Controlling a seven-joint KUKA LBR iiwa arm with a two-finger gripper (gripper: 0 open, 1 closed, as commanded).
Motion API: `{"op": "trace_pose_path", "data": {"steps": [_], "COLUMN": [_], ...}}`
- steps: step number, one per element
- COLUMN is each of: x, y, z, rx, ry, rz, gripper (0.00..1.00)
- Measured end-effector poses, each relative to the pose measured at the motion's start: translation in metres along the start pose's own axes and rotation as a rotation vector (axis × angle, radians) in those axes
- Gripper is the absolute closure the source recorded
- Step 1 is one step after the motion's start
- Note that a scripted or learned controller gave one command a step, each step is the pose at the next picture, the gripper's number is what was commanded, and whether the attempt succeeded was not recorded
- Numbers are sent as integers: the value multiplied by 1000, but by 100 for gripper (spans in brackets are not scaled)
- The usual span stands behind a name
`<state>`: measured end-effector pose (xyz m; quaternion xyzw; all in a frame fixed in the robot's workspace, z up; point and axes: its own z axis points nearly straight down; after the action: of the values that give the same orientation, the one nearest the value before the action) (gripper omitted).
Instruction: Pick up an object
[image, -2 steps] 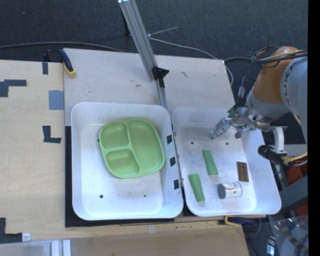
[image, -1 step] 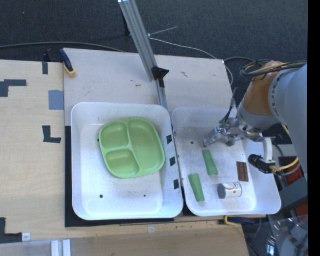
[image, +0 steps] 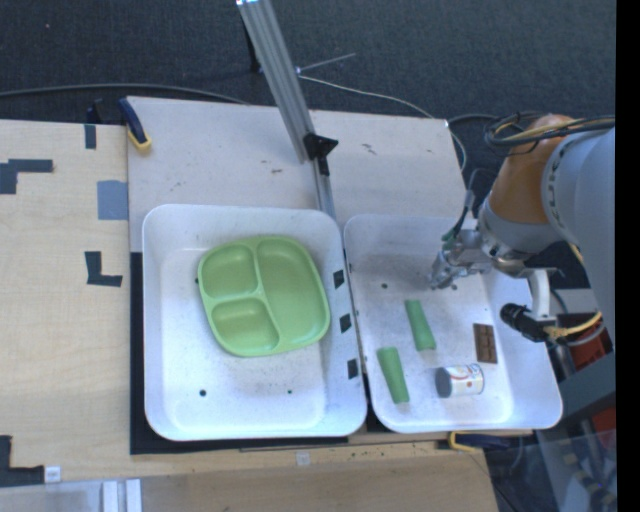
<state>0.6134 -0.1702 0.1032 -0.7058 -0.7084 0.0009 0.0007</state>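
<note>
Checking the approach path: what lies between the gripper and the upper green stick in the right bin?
Nothing: in the camera view, only bare white bin floor separates the gripper from the upper green stick.

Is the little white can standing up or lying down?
Lying down. The little white can rests on its side in the right bin, its grey end facing left.
</note>
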Motion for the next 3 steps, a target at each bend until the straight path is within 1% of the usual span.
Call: {"op": "trace_pose_path", "data": {"steps": [1, 2, 3], "x": [11, 9, 11], "y": [0, -5, 5], "z": [-50, -112, -160], "rx": [-6, -7, -7], "ry": [0, -1, -1], "rz": [1, 2, 1], "gripper": [100, 100, 100]}}
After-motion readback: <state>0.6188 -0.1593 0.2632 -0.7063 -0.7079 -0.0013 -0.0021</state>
